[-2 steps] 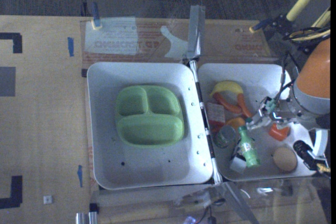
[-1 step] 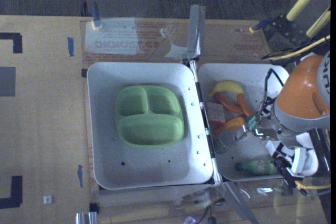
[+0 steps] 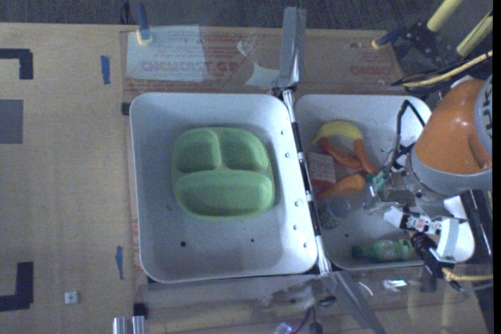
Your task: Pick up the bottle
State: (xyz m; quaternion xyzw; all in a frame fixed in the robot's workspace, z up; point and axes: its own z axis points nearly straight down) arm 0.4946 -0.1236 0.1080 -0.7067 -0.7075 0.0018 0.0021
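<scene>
A green bottle lies on its side near the front wall of the right bin, its dark cap pointing left. My gripper hangs over the middle of that bin, reaching in from the right below the orange wrist band. It sits above and slightly behind the bottle, clearly apart from it, close to an orange item. The wrist and cables hide the bin's right side.
The right bin also holds a yellow object, orange pieces, a labelled packet and a clear item. A green divided plate lies in the left bin. A metal divider separates the bins.
</scene>
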